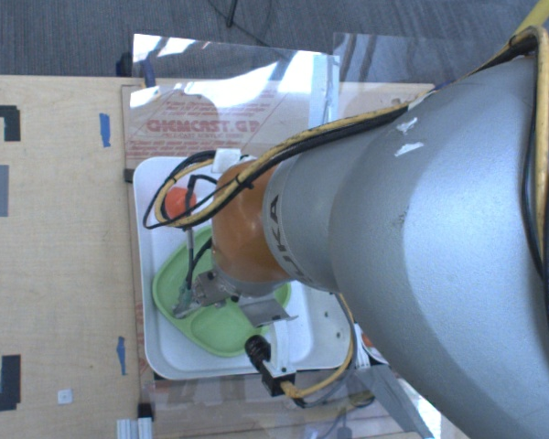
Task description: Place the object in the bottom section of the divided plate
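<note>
A grey robot arm hangs low over a white bin, its claw poised above a green divided plate; an orange object lies just beyond the claw, up the bin, long axis unclear, claw opening impossible to tell.

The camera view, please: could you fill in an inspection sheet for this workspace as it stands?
Surface: wooden bench with blue tape marks, bearing a white bin.
Job's things: green divided plate lies in the bin; an orange object sits near the bin's upper left corner, outside the plate.
Clutter: nothing seen.
Grippers: gripper hangs above the plate, largely hidden by the arm.
Cables: black and yellow cables loop along the arm.
Surroundings: clear plastic panel behind the bin; grey carpet beyond.
</note>
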{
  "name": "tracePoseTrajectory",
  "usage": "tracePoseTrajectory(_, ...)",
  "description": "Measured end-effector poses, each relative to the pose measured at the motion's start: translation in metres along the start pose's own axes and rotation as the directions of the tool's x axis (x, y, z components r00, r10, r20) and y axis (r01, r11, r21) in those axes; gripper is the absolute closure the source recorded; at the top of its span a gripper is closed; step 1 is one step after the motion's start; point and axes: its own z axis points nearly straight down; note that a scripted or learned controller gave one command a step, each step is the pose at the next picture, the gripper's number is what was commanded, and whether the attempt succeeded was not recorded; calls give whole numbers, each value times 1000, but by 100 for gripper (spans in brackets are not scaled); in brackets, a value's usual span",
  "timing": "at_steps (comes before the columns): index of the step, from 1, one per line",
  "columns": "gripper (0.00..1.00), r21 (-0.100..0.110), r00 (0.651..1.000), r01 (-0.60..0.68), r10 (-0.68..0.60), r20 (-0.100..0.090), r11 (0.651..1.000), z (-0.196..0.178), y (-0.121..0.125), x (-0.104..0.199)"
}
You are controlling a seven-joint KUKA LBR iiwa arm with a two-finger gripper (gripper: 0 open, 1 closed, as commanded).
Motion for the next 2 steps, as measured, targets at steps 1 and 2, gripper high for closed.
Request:
tracePoseTrajectory(1, 0, -4, 955, -295, 295, -5, 955, 2, -3, -5)
tracePoseTrajectory(2, 0, -12, 752, -659, 659, -3, 752, 2, 1, -1)
